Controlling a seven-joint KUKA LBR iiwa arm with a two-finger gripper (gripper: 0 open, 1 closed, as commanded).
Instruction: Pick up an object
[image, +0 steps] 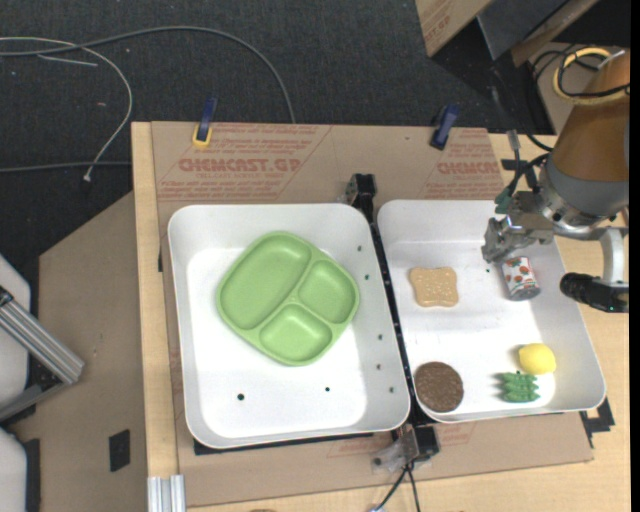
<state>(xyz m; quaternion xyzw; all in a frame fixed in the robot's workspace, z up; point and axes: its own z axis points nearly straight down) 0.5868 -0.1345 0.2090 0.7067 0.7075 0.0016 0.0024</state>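
Objects for picking lie scattered in the right bin (570, 330), the one toward the right of the frame. A small can (519, 277) with a red-and-white label lies tilted near the bin's upper right, and the gripper (508, 243) sits right over its upper end – so close that I cannot tell whether it touches the can. From where I stand, whether the gripper is open, closed or gripping anything cannot be told; its tip is a dark grey cluster of metal, too blurred against the can to read.

Left of the can, well apart from it, a tan slice of toast (434, 287) lies flat on the bin floor. Lower down, near the bin's bottom edge, a round brown disc (438, 386) like a burger patty rests at the lower left corner of that bin. To its right sits a green leafy piece (518, 387), and just above it, nearly touching, a yellow lemon-like piece (537, 358).

The left bin (200, 300), in the middle of the frame, holds a green divided plate (288, 297) with three compartments, lying flat and turned at an angle.

The arm (595, 130) comes in from the upper right of the frame, its orange band wide above the grey wrist. Both bins rest on a sheet of cardboard (240, 160) printed with red lettering, held along its upper edge by two blue clamps – one (206, 118) at upper left, one (445, 125) toward upper right
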